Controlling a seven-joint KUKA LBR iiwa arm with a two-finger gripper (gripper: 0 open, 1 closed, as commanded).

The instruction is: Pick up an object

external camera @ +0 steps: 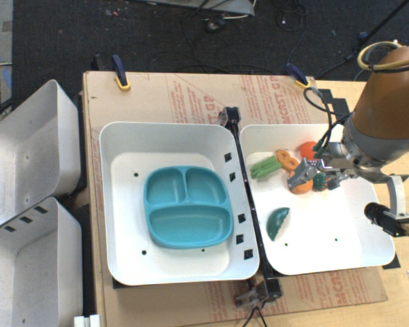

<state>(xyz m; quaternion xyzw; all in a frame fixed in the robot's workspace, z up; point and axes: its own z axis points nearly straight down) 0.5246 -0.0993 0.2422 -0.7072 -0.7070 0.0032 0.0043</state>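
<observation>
A: Largest first? Two white bins side by side on the cardboard-topped bench (170, 90), filling the middle of the frame

B: Left bin (116, 203) centre-left, holding a teal divided plate (188, 206) flat at its middle. Right bin (368, 240) centre-right, carrying all the small stuff

A: And the arm (388, 107)?

B: In from the right edge, upper right of the frame, bulky and brownish-orange at the wrist, angled down toward the cluster in the right bin's upper half

A: Gripper (307, 176)?

B: Low over the cluster, right of frame centre. Cannot tell how far apart the jaws stand, nor whether anything sits between them; dark metal mixed with orange and teal bits there, too tangled to separate

A: Candidates for the pick, then

B: Green piece (262, 167) at the cluster's left end, near the divider. Orange piece (285, 159) just beside it, red ball (307, 148) above and right. Another orange lump (301, 187) right under the gripper, seemingly touching it. Dark teal piece (277, 221) alone, below the cluster, well apart from the rest

A: Likely trouble?

B: Crowding. Closing on tightly packed items risks pinching two at once, or nudging the round red ball away. Off-centre contact on the orange lump could squeeze it sideways out of the grasp. Lifting with an unconfirmed grip probably comes up with nothing
</observation>
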